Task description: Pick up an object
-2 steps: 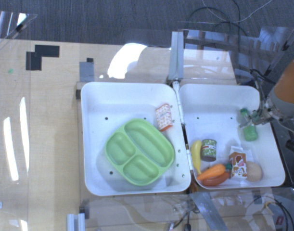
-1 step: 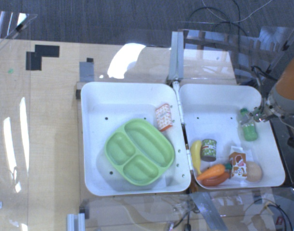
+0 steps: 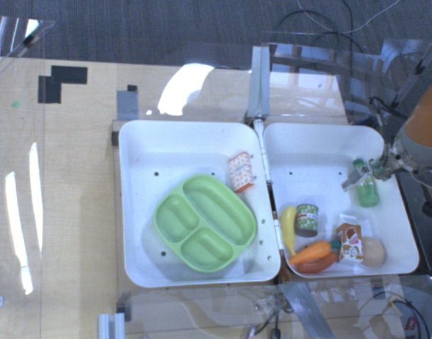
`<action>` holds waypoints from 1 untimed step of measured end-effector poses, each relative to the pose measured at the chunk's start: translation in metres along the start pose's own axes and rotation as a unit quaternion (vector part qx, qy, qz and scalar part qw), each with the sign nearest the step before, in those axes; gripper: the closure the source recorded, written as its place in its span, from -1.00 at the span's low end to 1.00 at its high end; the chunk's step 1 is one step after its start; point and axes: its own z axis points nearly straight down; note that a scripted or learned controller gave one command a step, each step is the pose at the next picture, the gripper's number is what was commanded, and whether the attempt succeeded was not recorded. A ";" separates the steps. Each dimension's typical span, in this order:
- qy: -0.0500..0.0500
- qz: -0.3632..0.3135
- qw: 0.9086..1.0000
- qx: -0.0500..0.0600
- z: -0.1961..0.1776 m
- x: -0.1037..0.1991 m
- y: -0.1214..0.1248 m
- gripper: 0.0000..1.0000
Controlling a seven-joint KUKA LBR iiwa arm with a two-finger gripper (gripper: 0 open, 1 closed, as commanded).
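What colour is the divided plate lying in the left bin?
Light green; the divided plate shows plainly in the camera view.

Wooden bench (image 3: 67, 189) with black tape marks (image 3: 60, 82), perhaps cables (image 3: 329, 13) over grey carpet (image 3: 166, 13).

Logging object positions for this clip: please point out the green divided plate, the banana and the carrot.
green divided plate (image 3: 205, 222): camera view, on the ridge between its compartments.
banana (image 3: 288, 228): camera view, on the middle of its yellow body.
carrot (image 3: 313, 253): camera view, on the middle of its orange body.
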 end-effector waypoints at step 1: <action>0.015 0.008 1.000 0.018 0.051 -0.001 0.012 -1.00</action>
